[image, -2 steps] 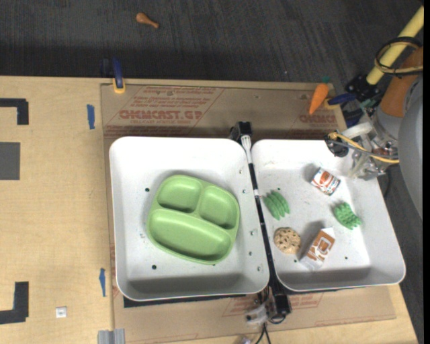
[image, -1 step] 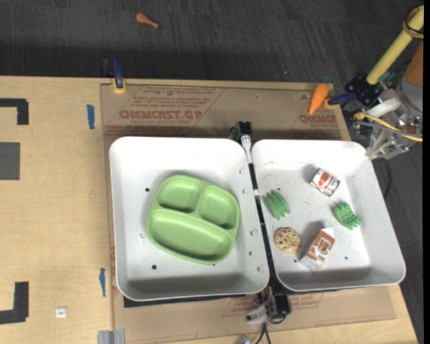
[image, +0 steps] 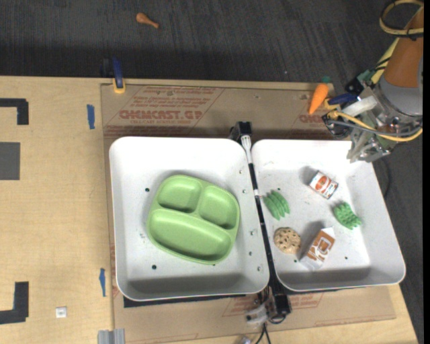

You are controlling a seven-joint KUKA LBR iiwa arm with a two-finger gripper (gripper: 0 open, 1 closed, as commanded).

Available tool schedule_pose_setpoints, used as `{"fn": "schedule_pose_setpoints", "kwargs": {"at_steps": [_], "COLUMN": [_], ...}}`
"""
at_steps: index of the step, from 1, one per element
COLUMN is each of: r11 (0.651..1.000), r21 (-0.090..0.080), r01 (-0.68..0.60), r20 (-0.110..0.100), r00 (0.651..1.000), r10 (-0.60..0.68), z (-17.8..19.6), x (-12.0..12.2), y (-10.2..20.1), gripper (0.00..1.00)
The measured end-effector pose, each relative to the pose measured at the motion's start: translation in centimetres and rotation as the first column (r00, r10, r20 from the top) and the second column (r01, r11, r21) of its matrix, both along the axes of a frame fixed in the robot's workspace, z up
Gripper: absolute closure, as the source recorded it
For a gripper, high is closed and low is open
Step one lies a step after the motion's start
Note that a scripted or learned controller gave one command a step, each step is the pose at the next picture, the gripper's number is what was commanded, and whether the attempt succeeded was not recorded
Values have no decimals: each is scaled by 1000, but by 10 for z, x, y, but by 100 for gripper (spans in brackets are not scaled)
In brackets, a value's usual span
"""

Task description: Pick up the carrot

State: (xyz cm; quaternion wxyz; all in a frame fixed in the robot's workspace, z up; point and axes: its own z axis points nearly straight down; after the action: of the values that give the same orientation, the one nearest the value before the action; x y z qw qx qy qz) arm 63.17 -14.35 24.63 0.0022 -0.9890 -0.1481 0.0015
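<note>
The carrot (image: 318, 97) is small and orange with a green top. It lies on the cardboard behind the right bin (image: 383, 269), outside both bins. My gripper (image: 366, 149) hangs over the far right corner of the right bin, to the right of the carrot and a little nearer the camera. It is apart from the carrot, with nothing seen in its grasp.
The right bin holds a red and white can (image: 323, 185), two green toy vegetables (image: 276, 203) (image: 347, 215), a cookie (image: 287, 239) and an orange packet (image: 321, 246). A green divided plate (image: 195, 216) sits in the left bin (image: 127, 201). Another small orange item (image: 146, 20) lies on the floor far back.
</note>
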Motion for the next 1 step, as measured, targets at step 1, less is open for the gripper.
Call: {"fn": "schedule_pose_setpoints", "kwargs": {"at_steps": [1], "r11": [1000], "r21": [0], "r01": [-2], "r20": [0], "r00": [1000], "r10": [2], "z": [10], "x": [0], "y": [0], "gripper": [100]}}
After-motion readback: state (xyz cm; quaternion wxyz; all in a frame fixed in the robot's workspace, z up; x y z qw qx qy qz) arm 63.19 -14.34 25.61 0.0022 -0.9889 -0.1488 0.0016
